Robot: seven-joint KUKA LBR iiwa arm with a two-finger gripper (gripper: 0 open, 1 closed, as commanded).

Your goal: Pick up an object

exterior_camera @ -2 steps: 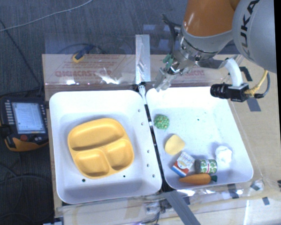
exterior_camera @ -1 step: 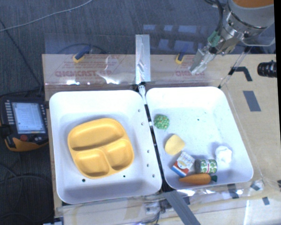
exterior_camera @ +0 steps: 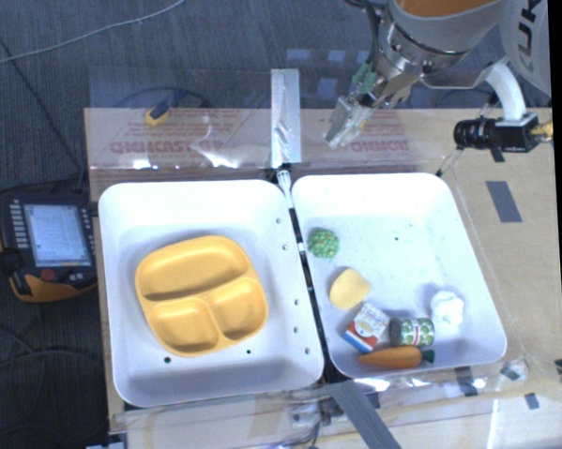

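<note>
Currently the end effector (exterior_camera: pixel 351 123) is seen above the far rim of the right bin (exterior_camera: pixel 470 246), over the desk (exterior_camera: pixel 528 281) rather than over the bin floor. It hangs tilted from the arm (exterior_camera: pixel 443 4), whose orange band is seen at the top of the view. Its two fingers are pointed down and to the left with a narrow gap between them; nothing is seen between them.

All candidate objects are found nearer the camera than the end effector, inside the right bin. A green ball (exterior_camera: pixel 322 244) is nearest to it, just beside the bin's left wall. Further toward the camera a yellow block (exterior_camera: pixel 349 288) is seen. Beyond that, well apart from the end effector, a cluster is noted at the bin's near edge: a small carton (exterior_camera: pixel 365 328), a can (exterior_camera: pixel 413 332) just beside it, a white item (exterior_camera: pixel 446 311) to the can's right, and a carrot (exterior_camera: pixel 394 357) lying along the near wall, touching or almost touching the carton.

To the end effector's left, the left bin (exterior_camera: pixel 129 368) is seen with a yellow tray (exterior_camera: pixel 202 293) lying in it. Further left, off the desk, a pendant (exterior_camera: pixel 45 242) is recorded.
</note>
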